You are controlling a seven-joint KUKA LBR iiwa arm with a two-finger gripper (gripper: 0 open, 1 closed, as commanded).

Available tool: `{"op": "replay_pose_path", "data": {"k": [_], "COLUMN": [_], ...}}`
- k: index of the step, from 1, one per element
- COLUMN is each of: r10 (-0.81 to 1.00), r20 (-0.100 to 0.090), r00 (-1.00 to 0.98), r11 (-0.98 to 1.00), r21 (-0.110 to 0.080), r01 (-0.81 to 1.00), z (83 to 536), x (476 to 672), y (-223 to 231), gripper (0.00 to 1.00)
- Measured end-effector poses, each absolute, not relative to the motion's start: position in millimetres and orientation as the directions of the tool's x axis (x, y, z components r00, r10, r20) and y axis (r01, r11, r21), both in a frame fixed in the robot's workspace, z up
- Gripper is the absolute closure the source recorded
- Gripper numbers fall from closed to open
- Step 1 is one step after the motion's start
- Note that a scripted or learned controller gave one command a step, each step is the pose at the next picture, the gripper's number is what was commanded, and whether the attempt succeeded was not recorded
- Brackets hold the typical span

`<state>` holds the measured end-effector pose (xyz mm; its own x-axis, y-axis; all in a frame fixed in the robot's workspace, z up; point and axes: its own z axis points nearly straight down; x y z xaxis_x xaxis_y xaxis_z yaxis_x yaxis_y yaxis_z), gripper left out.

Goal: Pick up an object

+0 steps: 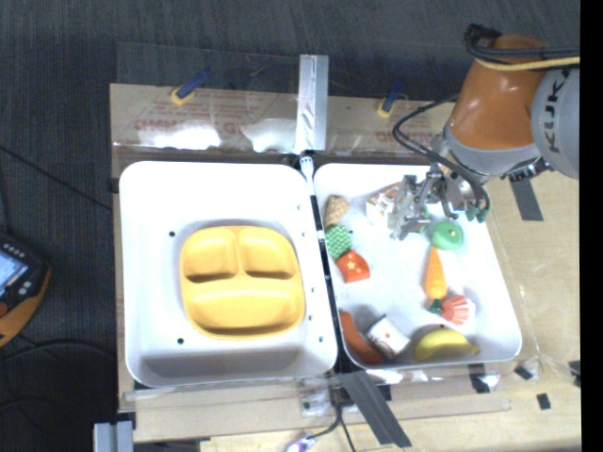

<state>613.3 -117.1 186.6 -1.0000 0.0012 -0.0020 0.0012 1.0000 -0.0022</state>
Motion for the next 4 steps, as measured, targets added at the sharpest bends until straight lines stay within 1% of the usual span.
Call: {"op": "replay_pose_path", "data": {"k": [1,2,3,4], "r10": [-0.042,0.000,0.069,-0.081], "r20": [-0.015,-0.020,-0.027,-0.014], "r00": [-0.999,-1.000,-0.997,-0.997], "r11": [0.999,1.000,0.998,0.997], "r21": [-0.004,-0.004,-0.004,-0.006], "r01": [-0.042,0.000,0.070,-0.081], "z": [92,93,93,92], "x": [591.5,548.6,519.8,596.9], "y": [-163,-154,-148,-165], "gripper": [0.00,0.00,0.00,0.00]}}
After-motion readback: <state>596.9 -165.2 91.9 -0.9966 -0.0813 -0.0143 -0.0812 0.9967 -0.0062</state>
